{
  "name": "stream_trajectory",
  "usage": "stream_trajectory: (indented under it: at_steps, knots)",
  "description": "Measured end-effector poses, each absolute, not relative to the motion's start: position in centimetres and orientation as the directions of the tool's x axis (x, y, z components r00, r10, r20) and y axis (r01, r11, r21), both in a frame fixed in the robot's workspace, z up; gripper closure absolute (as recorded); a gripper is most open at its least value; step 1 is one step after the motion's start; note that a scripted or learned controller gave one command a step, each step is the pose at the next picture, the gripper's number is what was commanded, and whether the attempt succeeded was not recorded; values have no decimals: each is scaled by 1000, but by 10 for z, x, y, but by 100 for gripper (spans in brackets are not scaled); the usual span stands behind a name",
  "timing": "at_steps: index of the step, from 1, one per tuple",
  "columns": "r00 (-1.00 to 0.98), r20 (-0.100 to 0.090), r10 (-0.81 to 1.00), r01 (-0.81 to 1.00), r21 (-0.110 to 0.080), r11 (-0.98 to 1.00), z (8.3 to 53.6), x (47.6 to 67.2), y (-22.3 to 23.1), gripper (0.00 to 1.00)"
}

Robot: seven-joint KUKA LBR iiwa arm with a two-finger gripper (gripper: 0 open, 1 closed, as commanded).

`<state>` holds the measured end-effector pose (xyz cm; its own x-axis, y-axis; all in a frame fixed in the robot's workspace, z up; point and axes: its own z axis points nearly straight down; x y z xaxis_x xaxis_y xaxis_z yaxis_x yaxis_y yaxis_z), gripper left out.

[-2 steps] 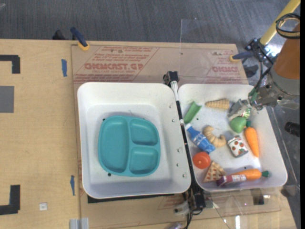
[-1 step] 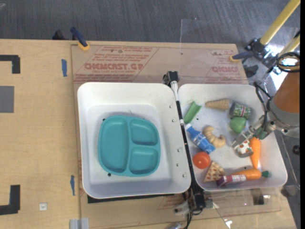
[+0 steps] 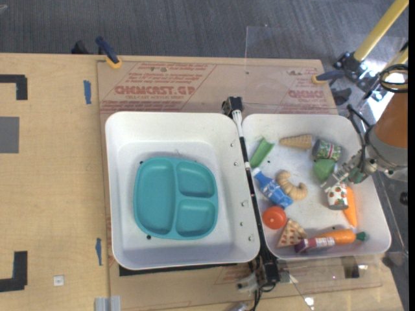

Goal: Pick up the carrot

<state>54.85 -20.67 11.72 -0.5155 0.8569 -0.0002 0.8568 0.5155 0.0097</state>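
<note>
Materials and finishes. Just below the gripper, the carrot: smooth orange plastic with slight sheen. Beneath the gripper, right bin: glossy white plastic. Well to its left, the teal tray: matt plastic. Bench: bare, matt wood-coloured board.

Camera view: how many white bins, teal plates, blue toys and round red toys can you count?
White bins: 2
Teal plates: 1
Blue toys: 1
Round red toys: 1
Total: 5
</note>
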Motion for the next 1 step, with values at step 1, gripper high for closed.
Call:
stream_trajectory:
  at_steps: [1]
  knots:
    - [-515,1,857,857,9,515,117,548,-206,0]
